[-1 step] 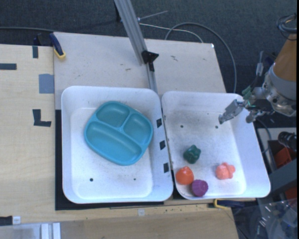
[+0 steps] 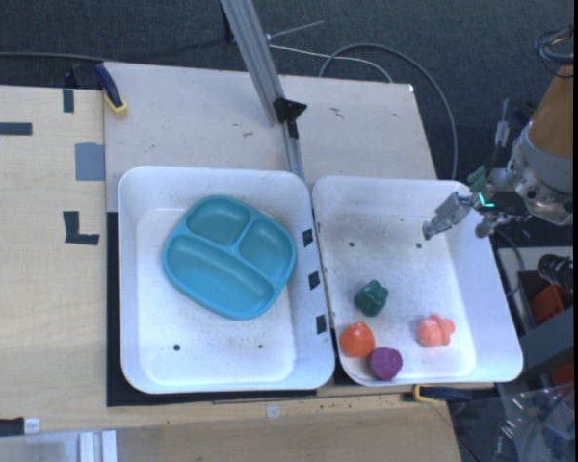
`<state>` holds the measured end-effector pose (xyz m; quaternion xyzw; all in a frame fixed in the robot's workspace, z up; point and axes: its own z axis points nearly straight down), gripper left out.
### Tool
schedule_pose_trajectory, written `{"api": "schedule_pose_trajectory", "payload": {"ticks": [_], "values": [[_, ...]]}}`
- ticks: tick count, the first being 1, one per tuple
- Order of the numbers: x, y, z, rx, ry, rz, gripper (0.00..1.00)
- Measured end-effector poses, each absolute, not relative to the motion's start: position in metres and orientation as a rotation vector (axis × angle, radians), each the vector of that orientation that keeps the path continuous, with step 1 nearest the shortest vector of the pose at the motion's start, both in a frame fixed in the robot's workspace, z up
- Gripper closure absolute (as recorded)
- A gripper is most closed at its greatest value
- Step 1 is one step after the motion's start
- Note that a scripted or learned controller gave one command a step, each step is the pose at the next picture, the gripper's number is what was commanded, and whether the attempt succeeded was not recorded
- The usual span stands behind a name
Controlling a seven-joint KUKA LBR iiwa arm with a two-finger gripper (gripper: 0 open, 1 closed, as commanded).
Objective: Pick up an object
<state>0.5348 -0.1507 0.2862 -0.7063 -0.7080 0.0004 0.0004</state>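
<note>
The right bin [image 2: 482, 287] holds several small objects: a dark green one [image 2: 370, 298] near its middle, an orange-red one [image 2: 356, 339] and a purple one [image 2: 385, 362] at the front edge, and a salmon-pink one [image 2: 434, 331] to their right. My gripper [image 2: 460, 223] hovers over the bin's far right part, above and behind the pink object. It is open, with nothing between the fingers.
A light blue divided plate [image 2: 229, 255] lies in the left bin [image 2: 140, 287]. A grey metal pole [image 2: 255, 41] slants in from the top and ends at the bins' shared rim. Cables run behind the right bin.
</note>
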Motion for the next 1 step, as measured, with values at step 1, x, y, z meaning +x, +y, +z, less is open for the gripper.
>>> {"api": "schedule_pose_trajectory", "payload": {"ticks": [1], "values": [[0.5356,-0.1512,0.2428,-2.217,-2.22,0.006,0.0]]}}
